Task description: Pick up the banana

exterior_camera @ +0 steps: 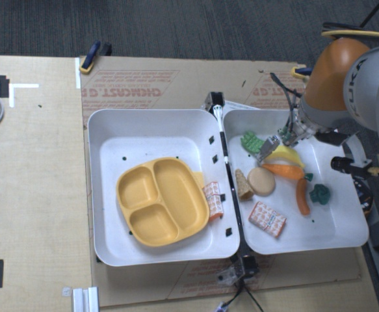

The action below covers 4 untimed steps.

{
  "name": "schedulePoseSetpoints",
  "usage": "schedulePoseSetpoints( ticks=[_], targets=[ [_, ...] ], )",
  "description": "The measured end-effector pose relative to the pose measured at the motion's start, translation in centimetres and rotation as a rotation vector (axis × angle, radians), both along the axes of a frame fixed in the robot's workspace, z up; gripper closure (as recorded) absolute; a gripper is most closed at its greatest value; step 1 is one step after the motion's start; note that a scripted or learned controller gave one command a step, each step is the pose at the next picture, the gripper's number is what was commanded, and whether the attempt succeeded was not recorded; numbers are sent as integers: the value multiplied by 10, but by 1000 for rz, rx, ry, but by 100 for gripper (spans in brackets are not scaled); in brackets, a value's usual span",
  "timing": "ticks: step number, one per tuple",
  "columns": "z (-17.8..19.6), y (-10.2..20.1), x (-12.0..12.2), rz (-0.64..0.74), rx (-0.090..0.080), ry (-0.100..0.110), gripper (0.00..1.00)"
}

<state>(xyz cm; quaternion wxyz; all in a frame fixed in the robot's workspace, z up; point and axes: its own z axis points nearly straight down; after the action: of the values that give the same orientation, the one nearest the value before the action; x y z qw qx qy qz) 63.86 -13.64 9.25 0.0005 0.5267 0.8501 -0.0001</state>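
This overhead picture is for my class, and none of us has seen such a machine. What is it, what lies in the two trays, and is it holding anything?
One camera looks down at a slant on a bench. The grey and orange shape at the right is a robot arm; its hand reaches down over a yellow banana in the right bin. Whether it grips the banana cannot be told. Nearby lie two carrots, green toys, a round bun and a small packet. The left bin holds a yellow divided plate.

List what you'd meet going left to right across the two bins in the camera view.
Yellow three-compartment plastic plate → small red-and-white packet → round beige bun → orange carrot → dark green broccoli piece.
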Motion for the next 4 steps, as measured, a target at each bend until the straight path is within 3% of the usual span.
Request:
schedulePoseSetpoints(
  ticks=[4],
  targets=[
    [0,0,0,0,0,0,0]
  ],
)
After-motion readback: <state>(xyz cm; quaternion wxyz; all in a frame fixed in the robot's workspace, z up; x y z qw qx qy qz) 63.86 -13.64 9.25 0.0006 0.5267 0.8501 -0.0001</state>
